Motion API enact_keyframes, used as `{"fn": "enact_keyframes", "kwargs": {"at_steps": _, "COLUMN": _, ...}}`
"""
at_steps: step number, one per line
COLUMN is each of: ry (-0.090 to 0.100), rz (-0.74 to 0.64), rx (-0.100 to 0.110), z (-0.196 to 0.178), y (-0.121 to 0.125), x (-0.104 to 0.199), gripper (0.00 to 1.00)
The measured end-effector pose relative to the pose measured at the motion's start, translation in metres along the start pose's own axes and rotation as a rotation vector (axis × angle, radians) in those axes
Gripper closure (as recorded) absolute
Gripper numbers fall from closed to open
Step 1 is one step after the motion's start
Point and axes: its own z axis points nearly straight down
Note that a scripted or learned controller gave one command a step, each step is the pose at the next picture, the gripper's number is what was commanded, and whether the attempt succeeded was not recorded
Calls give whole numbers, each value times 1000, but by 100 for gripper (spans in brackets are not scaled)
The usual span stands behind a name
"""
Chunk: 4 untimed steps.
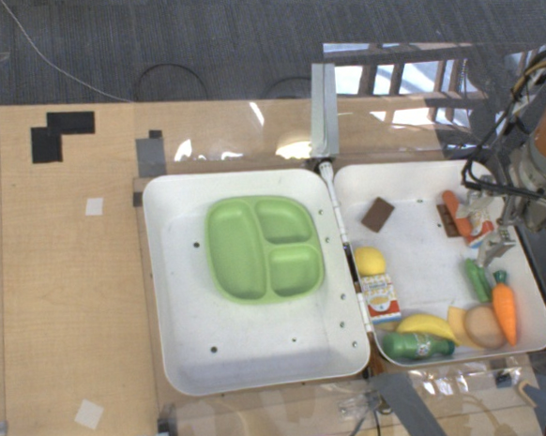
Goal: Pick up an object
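Two white bins sit side by side on the wooden counter (63, 304). The left bin (185, 360) holds a green divided plate (261, 248), lying flat near its middle.

The right bin (412, 192) serves as the landmark for the rest. Near its upper left lies a small brown block (378, 214). Along its left wall a yellow lemon (370, 261) sits just above a small carton (381, 300) with a red and white label. In its lower left corner a green bottle (418, 346) lies on its side, touching a banana (426, 323) just above it. To the right of those, an egg-like tan piece (483, 327) rests beside an orange carrot (504, 313), which stands against the right wall. Just above the carrot lies a green pickle-like piece (477, 280).

The arm comes over the right wall, and the jaws (489, 233) hang over the bin's right part, beside an orange-red piece (453, 213). Cables and glare hide them, so I cannot tell whether they are released or clenched.
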Motion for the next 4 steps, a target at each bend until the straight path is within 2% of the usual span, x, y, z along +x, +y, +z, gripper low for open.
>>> {"fn": "enact_keyframes", "kwargs": {"at_steps": 1, "ry": -4, "rz": -7, "rx": 1, "z": 88, "y": -1, "x": 40, "gripper": 0}}
{"fn": "enact_keyframes", "kwargs": {"at_steps": 4, "ry": -3, "rz": 136, "rx": 1, "z": 96, "y": -2, "x": 31, "gripper": 0}}
